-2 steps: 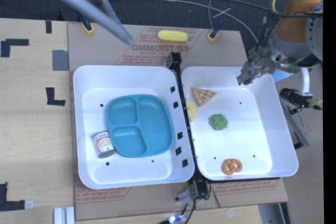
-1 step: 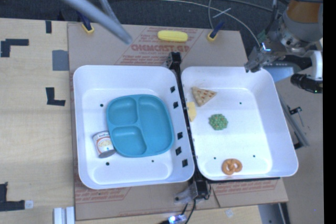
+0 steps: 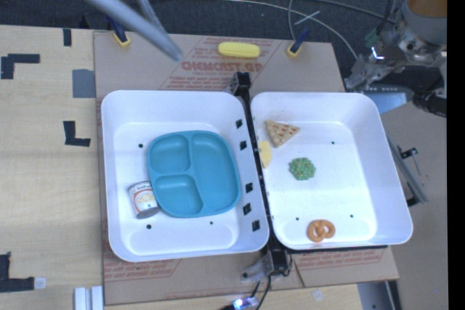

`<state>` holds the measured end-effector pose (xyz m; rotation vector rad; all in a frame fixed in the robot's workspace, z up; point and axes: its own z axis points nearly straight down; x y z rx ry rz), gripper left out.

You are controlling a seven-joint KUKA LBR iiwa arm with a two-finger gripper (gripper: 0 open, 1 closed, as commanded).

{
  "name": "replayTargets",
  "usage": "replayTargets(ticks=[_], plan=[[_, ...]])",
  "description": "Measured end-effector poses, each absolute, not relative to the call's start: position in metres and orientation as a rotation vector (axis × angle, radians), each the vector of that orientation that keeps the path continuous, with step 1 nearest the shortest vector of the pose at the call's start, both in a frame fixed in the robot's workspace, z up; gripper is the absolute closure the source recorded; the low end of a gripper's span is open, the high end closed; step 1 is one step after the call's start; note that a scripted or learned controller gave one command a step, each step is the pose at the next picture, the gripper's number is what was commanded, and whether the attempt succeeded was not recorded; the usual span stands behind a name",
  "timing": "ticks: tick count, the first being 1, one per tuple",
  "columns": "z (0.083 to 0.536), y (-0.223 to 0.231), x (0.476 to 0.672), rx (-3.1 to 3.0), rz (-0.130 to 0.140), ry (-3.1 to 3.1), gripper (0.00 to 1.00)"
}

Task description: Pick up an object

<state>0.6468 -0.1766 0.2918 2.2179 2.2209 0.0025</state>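
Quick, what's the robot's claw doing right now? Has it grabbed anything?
Gripper: cannot be told; it sits above the right bin's far corner, with nothing seen in it.

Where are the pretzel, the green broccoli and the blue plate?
pretzel (image 3: 320, 230), camera view, on its middle twist.
green broccoli (image 3: 302, 169), camera view, on its bumpy top.
blue plate (image 3: 195, 173), camera view, on the divider between compartments.

A yellow banana-shaped piece (image 3: 238, 49) lies on the brown cardboard sheet (image 3: 211, 65) covering the desk (image 3: 43, 156), left of the tool.
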Motion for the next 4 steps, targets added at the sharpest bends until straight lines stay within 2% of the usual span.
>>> replayTargets(ticks=[1, 2, 4], plan=[[0.282, -0.125, 0.640, 2.217, -0.001, 2.228, 1.00], [0.261, -0.079, 0.623, 2.219, -0.003, 2.229, 1.00], [0.252, 0.009, 0.598, 2.218, -0.003, 2.229, 1.00]])
